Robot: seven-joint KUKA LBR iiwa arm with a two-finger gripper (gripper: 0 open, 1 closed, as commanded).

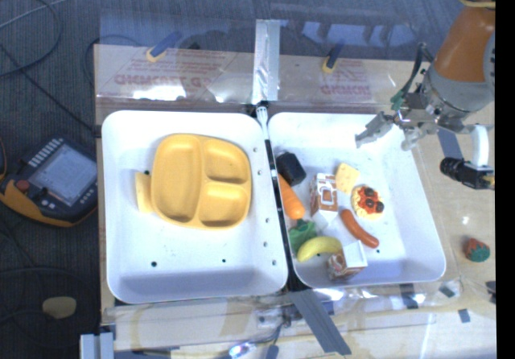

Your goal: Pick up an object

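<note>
Count: two white bins (121, 212); one yellow divided tray (201, 180); one carrot (291, 200); one banana (319, 247); one sausage (359, 228); one black block (290, 167).

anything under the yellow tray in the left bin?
A pale yellow flat piece pokes out from under the yellow tray at its left edge. How far it runs beneath, and whether anything else lies there, is covered.
</note>
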